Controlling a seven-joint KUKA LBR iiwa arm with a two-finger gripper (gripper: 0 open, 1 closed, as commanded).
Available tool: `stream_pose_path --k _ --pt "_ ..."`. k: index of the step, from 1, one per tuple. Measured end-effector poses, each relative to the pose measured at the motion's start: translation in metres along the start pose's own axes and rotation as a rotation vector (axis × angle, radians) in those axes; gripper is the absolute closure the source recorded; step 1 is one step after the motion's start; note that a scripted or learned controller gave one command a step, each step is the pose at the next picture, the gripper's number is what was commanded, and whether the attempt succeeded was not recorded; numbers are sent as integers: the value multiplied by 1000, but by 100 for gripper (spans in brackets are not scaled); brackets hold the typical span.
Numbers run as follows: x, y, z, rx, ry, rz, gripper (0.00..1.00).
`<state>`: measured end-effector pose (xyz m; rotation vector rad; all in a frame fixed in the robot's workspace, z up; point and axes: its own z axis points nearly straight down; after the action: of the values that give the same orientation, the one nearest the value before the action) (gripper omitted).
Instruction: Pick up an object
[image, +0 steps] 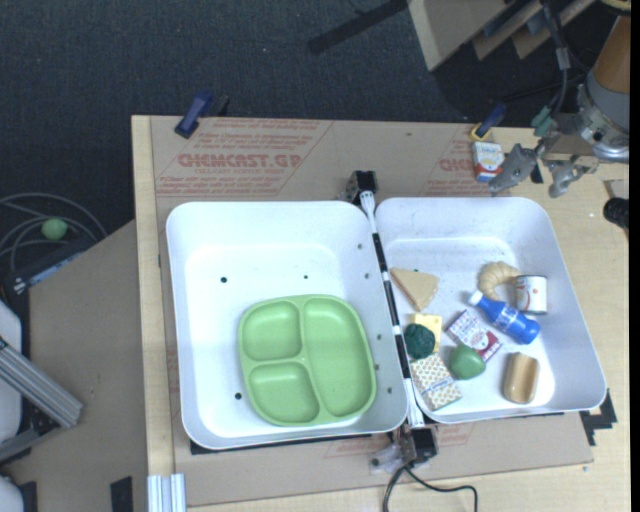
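Two shallow white bins sit side by side on the tabletop (250, 160), meeting along a dark seam. The left bin (200, 300) holds one thing, a green divided plate (305, 358) with three compartments, lying toward the bin's near half.

The right bin (570, 300) carries all the small objects, and the blue bottle (506, 318) near its middle serves as the landmark. Just behind the bottle lies a croissant-shaped pastry (496, 276), and touching the bottle's far right side is a small can (531, 293) on its side. Left of the bottle, well apart, a tan wedge (416, 287) lies near the seam. Directly beside the bottle's near left end is a small red-and-white packet (474, 333). Nearer the camera from the bottle sit a green round fruit (466, 362) and, to the right of it, a brown bread-like piece (520, 378). Farther left of the bottle, by the seam, a yellow block (427, 327) has a dark green lump (418, 341) on it, and a patterned cracker box (436, 381) lies just in front of them.

The tool (541, 170) hangs beyond the right bin's far rim, well behind the bottle and over the tabletop, not over any object. Its fingers look spread apart with nothing between them, though the view there is cluttered.
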<state>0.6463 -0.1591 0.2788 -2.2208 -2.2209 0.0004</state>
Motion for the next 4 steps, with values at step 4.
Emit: stream_pose_path --k 4 --pt "-10 -67 193 1 0 0 0"
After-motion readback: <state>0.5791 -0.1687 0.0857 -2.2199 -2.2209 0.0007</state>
